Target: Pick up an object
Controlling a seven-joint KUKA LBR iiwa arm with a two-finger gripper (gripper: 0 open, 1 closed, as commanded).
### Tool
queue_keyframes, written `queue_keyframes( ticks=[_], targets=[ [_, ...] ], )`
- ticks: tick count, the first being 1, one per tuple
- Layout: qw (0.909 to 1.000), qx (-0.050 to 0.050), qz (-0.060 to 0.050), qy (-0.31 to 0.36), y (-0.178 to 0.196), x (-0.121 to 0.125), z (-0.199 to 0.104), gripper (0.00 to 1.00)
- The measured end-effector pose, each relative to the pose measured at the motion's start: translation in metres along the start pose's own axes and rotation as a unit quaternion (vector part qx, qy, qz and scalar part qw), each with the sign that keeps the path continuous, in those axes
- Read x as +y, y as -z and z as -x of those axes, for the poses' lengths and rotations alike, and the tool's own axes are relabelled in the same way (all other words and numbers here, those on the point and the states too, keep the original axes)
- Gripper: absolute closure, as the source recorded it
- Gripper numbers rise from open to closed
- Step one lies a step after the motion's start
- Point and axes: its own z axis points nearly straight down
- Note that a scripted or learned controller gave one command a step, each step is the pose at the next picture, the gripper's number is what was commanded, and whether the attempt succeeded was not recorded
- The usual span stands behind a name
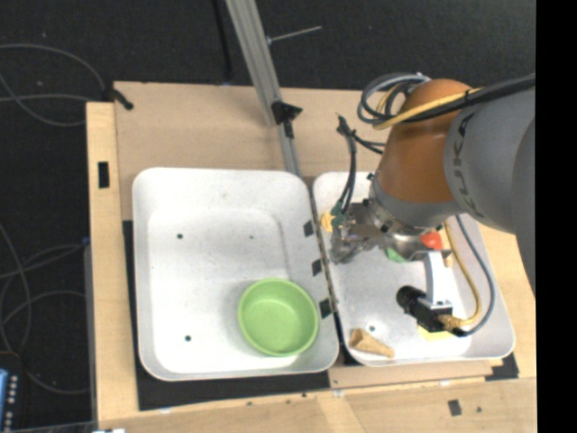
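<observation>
Pale wooden bench (207,124), two white bins: the robot's gripper (347,239) hangs low in the right bin (379,291) beside the dividing wall, seemingly lining up a pick; whether it is open or closed cannot be told. A tan wedge (371,342) lies apart from it near the front rim, while a green bowl (278,317) sits in the left bin (180,233).

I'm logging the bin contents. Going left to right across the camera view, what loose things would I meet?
Green bowl in the left bin → tan wedge-shaped piece in the right bin → small orange-red piece, farther back in that bin.
</observation>
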Motion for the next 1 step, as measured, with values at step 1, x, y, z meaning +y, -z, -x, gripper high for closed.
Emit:
queue_keyframes(
  ticks=[1],
  targets=[
    [1.0,0.0,0.001,0.001,-0.0048,0.0028,-0.0481,1.0]
  ],
)
